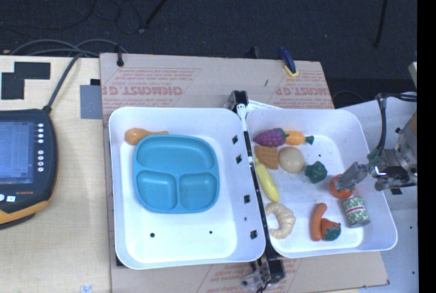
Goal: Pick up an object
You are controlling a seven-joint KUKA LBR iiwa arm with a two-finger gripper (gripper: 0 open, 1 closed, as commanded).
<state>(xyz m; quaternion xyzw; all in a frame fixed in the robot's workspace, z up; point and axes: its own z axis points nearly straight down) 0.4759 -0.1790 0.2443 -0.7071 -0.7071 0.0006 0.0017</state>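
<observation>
The surface carries two shallow white bins side by side. The left bin holds a blue divided plate and, at its far left corner, a small orange toy. The right bin holds all the things which the arm can pick, so the step in hand is to choose one and come down on it.

The end effector is low at the right side of the right bin, over a red-orange piece, and I cannot tell whether it is wide or narrow; nothing is seen held in it.

In my judgement, the red-orange piece is the natural target, because it lies directly under the tool. To do it well, the tool should go straight down with this piece centred between the two sides, and it should not push the small printed can, which lies just near of it. The green broccoli is to the left, a little apart, so there is room on that side.

The other pieces lie further left: a purple grape bunch, a pale round ball, a yellow banana, a beige curled piece and an orange sausage. They are crowded and harder to take.
</observation>
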